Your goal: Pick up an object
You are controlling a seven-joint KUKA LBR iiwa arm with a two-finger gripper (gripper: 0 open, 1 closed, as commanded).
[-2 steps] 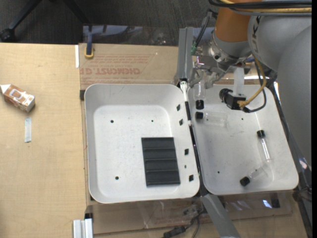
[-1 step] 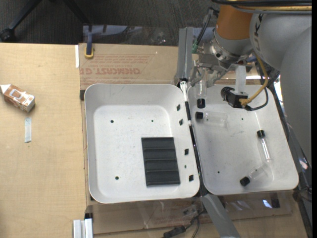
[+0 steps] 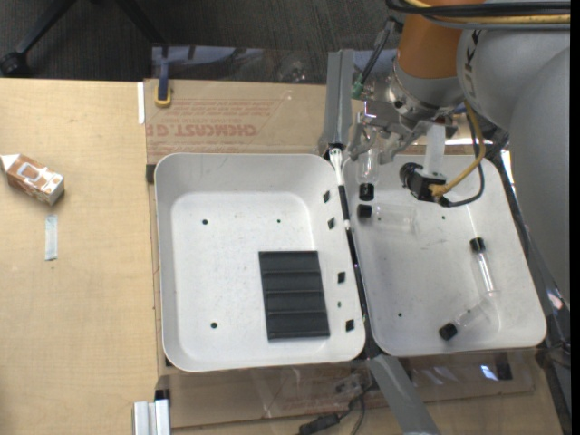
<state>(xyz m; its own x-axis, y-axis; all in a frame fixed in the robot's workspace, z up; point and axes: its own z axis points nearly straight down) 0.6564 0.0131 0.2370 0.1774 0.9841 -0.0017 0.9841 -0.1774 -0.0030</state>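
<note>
Now the grey two-finger gripper hangs over the right white bin's upper-left corner; a clear plastic tube with black caps lies well apart toward the lower right, long axis near-vertical.

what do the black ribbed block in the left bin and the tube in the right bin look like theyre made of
Black ribbed block: probably matte plastic or rubber; dull, no glare. Tube: likely clear plastic or glass with a black cap; the bin floor shows through.

The left bin is white, holding a black ribbed block. The right bin is white too, with a seemingly clear, black-capped tube. The arm's band is orange.
</note>
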